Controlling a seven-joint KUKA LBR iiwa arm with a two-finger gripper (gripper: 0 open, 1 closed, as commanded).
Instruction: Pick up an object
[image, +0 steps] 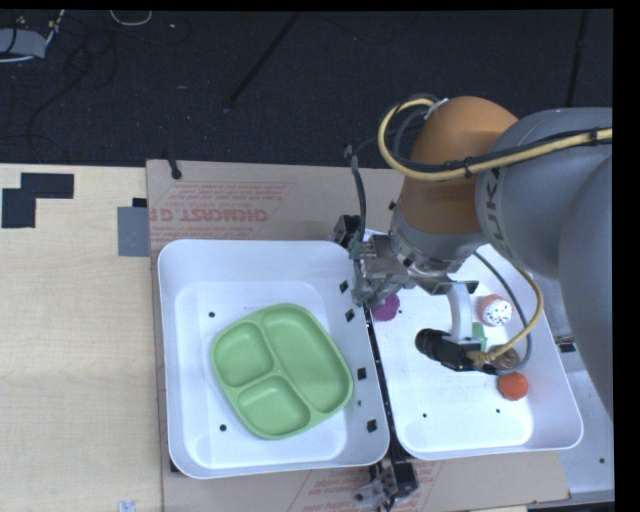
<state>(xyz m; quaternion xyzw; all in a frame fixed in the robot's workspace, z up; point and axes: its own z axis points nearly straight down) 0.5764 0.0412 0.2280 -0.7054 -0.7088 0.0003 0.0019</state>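
My gripper (371, 291) hangs low over the far left corner of the right bin (480, 435), close to the divider between the two bins. A small purple object (386, 308) lies right beneath and beside it, partly covered by the gripper. I cannot see whether the purple object is between the fingers. A white round object with coloured dots (494, 312) lies further right in the same bin. An orange ball (513, 386) rests near that bin's right wall.
A green divided plate (282, 370) lies in the left bin (185, 300). The large grey arm with its orange band (455, 150) covers the far right part of the right bin. A brownish object (507, 358) sits just above the orange ball.
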